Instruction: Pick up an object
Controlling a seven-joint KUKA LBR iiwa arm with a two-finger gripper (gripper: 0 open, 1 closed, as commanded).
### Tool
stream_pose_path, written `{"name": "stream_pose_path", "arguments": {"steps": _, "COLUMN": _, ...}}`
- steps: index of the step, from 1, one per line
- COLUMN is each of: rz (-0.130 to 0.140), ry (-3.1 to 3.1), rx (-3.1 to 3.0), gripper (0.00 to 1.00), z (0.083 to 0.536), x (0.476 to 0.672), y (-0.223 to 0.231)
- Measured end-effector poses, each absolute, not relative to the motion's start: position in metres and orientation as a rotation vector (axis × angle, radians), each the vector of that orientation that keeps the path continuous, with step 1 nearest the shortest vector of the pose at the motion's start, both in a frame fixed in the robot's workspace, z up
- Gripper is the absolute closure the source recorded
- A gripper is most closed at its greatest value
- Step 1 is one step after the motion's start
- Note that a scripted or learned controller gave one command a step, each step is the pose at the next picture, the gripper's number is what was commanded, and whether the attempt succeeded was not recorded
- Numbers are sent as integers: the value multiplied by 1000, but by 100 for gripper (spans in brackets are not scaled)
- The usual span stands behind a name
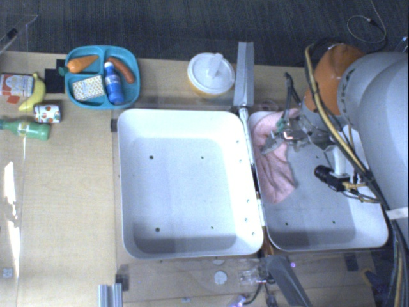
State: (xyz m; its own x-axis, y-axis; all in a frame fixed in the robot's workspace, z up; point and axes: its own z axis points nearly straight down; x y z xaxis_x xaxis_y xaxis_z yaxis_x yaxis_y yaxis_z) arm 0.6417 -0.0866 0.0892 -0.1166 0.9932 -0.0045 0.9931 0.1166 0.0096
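The gripper [281, 137] sits low over the right bin [332, 226], at that bin's upper left corner. Directly under and around it lies a pink cloth [273, 168], bunched against the bin's left wall and trailing down from the fingertips. The metal fingers look pressed into the cloth's upper folds, but whether any fabric is pinched between them cannot be told from this angle. To the gripper's left is the left bin [188, 235]. Beyond it, up and left, stand a white lidded cup [211, 73] and a blue divided tray [102, 77].
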Motion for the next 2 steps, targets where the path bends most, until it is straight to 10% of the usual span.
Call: {"name": "stream_pose_path", "arguments": {"steps": 2, "rz": 14, "ry": 2437, "rx": 1962, "gripper": 0, "z": 91, "x": 529, "y": -101}}
